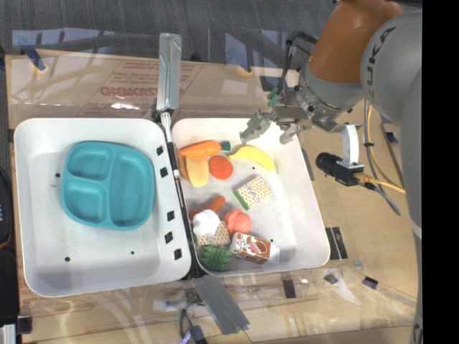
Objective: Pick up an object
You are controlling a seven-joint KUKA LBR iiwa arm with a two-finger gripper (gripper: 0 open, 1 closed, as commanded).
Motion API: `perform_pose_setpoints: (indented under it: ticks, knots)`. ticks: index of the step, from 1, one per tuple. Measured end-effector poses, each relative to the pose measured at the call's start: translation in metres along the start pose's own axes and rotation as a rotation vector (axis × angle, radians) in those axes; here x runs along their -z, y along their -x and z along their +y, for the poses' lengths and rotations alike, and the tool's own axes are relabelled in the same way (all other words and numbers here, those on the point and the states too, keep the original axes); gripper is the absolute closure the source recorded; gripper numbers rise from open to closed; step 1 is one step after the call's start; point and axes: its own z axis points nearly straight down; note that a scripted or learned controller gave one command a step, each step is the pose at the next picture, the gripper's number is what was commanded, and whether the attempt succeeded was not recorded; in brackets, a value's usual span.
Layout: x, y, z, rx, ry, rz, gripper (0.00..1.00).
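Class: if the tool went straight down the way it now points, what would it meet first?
Probably the banana, just below the tool in the right bin. Depth is unclear, so it could miss.

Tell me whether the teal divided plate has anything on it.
Empty. The teal divided plate lies flat in the left bin with all its compartments bare; the toy food sits in the right bin.

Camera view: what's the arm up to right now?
The KUKA arm reaches in from the right, its gripper open over the far edge of the right bin, just above the banana. Nothing is between its fingers yet. The toy food is all in that bin: carrot, tomato, a small patterned box and a cluster near the front. The left bin holds a teal divided plate.
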Motion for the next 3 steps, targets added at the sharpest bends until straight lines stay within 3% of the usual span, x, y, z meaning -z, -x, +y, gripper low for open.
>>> perform_pose_setpoints:
  ticks: [1, 2, 3]
  knots:
    - [-0.129, 0.033, 0.019, 0.073, -0.005, 0.001, 0.00]
    - [-0.188, 0.072, 0.058, 0.109, 0.002, 0.000, 0.00]
    - [-0.177, 0.070, 0.058, 0.114, -0.002, 0.001, 1.00]
